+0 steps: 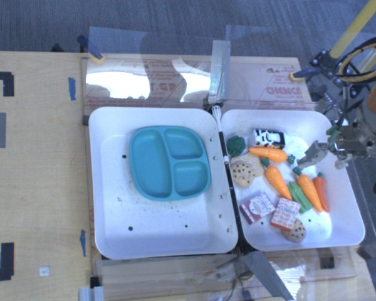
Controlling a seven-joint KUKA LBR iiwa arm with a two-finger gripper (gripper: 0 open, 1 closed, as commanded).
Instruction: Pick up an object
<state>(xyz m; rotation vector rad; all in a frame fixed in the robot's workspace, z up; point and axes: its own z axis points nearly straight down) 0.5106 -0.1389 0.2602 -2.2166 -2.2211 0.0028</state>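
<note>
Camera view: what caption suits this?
Gripper above right bin of toy food; teal plate in left bin.

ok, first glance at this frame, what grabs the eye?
The teal divided plate alone in the left bin. Then the right bin, crowded with orange toy carrots, cookies and small packets, with the gripper hanging above its right side.

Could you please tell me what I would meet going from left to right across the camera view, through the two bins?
Left bin → teal divided plate → right bin → cookie → orange carrots → gripper.
</note>
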